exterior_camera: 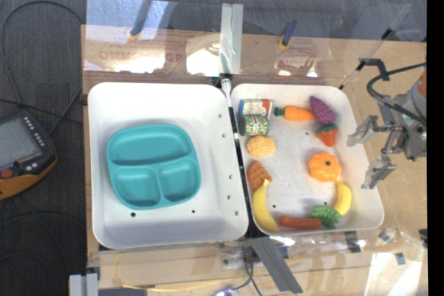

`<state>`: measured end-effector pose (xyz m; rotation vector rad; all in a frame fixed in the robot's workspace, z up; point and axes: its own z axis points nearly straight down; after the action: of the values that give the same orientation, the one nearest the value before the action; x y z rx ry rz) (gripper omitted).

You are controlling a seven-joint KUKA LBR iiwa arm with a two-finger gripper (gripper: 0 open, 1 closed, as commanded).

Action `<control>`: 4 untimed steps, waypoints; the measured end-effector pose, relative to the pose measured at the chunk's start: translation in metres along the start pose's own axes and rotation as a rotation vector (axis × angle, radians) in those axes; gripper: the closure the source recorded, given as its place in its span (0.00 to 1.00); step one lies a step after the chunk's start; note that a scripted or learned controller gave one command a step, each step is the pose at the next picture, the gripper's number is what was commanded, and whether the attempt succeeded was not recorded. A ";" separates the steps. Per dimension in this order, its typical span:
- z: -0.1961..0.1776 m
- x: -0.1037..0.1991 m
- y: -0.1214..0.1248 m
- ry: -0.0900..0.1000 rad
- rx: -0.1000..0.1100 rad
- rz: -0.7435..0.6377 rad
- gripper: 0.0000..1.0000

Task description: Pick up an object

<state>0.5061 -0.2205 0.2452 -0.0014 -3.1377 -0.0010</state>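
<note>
Two white bins side by side on the table. Left bin [104,218]: a teal divided plate [153,164] at its centre. Right bin [350,114]: toy foods. At 12 o'clock, a carrot [300,114] with grapes [322,109] just beside it; at 11 o'clock, two small cans [255,117]; below them a corn piece [261,145]. An orange pumpkin [324,166] lies right of centre. At 7 o'clock, a banana [262,208] touches a brown bread piece [259,173]; at 5 o'clock, a second banana [343,198], broccoli [325,213] and a sausage [300,223]. Gripper [371,152]: at 3 o'clock, over the right bin's outer rim, fingers spread apart, nothing between them, well apart from the pumpkin.
</note>
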 end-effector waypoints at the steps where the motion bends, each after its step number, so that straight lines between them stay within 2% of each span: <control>1: 0.135 -0.008 0.010 0.000 -0.001 -0.027 0.00; 2: 0.157 -0.019 0.009 -0.004 -0.005 0.073 0.00; 3: 0.156 -0.034 0.018 -0.009 0.006 0.039 0.00; 4: 0.156 -0.081 0.026 -0.012 0.006 0.000 0.00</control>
<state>0.5868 -0.1948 0.0886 -0.0013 -3.1496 0.0088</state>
